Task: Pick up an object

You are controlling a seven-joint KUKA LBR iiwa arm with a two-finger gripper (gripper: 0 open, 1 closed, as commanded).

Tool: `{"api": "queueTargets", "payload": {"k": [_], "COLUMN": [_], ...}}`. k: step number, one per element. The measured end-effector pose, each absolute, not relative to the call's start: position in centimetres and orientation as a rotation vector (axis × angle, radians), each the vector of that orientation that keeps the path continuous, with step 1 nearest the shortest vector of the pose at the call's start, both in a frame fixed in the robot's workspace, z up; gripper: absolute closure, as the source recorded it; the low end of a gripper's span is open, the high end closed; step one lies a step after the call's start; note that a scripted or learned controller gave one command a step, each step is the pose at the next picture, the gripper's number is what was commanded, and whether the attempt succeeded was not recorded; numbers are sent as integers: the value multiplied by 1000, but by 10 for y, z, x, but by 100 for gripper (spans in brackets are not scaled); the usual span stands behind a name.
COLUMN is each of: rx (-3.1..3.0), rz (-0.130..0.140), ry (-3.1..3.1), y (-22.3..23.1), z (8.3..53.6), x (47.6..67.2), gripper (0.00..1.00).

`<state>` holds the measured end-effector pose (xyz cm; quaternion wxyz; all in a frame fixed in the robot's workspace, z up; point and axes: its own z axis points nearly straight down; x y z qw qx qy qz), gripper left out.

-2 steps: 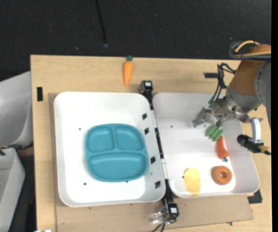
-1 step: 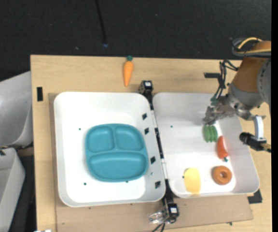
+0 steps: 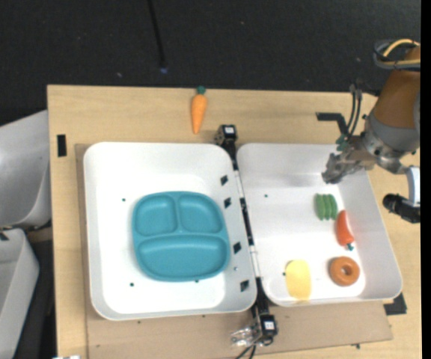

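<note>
Overhead slant view of a pale wooden bench (image 3: 126, 111) carrying two shallow white plastic bins side by side. The right-hand white bin (image 3: 275, 193), taken here as the landmark, holds four small moulded toy foods clustered toward its right wall and near corner: a ribbed green pod-like piece (image 3: 325, 206), a glossy red-orange elongated piece (image 3: 343, 228) just beside and below it, a brown ring-shaped doughnut (image 3: 343, 271), and a smooth rounded yellow piece (image 3: 298, 278) at the near edge. Any of these could serve as the object to pick; the green piece lies closest to the tool.

The grey arm with its orange band (image 3: 396, 99) reaches over the landmark bin's far right corner, placing the dark two-finger gripper (image 3: 337, 168) above bare bin floor, just beyond the green piece and apart from it. Nothing is seen between its tips; whether they are spread or closed cannot be told at this resolution. The pose suggests an approach, with no grasp yet made.

Left of the landmark bin, the second white bin (image 3: 103, 275) contains a matte teal compartmented plate (image 3: 179, 235). Beyond the landmark bin's far left corner, on the bare bench, lies a smooth orange toy carrot with a green top (image 3: 198, 111), outside both bins.
</note>
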<state>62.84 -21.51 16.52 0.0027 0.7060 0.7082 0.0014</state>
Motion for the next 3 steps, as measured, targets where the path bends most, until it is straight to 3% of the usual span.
{"api": "queueTargets", "payload": {"k": [2, 3], "rx": [2216, 2215], "rz": [2, 1], "ry": [2221, 2227], "y": [-222, -168], "z": [233, 234], "x": [630, 625], "gripper": [100, 100]}}
